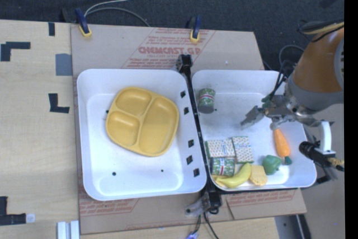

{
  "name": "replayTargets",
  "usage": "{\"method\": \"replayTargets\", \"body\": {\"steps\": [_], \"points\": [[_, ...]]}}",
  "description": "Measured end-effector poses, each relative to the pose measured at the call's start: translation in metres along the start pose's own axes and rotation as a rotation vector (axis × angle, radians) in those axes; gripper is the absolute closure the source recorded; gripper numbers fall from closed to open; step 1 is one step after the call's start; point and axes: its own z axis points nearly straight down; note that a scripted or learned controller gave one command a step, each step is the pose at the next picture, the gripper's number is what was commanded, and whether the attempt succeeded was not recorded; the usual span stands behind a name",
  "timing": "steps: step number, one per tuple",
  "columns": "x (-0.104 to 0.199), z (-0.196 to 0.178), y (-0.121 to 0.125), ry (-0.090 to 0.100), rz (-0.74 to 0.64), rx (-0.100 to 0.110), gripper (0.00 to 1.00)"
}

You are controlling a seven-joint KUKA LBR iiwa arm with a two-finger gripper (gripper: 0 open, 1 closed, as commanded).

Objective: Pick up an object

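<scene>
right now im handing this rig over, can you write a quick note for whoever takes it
Gripper: over the right bin, near its middle, above bare floor; nothing seen between its fingers.
Right bin: green can upright near the divider; carrot by the right wall; along the front, two small boxes, a second can on its side, banana, a yellow piece and a green pepper.
Left bin: yellow divided plate.
Done: nothing picked up.
Left: choose an object, grasp it, lift it.
</scene>
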Motion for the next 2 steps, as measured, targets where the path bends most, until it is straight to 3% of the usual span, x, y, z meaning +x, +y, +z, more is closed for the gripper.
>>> {"method": "replayTargets", "body": {"steps": [1,2], "points": [[0.052,0.1,0.102,0.0,-0.001,0.0,0.0],[0.044,0.105,0.143,-0.001,-0.002,-0.004,0.0]]}}
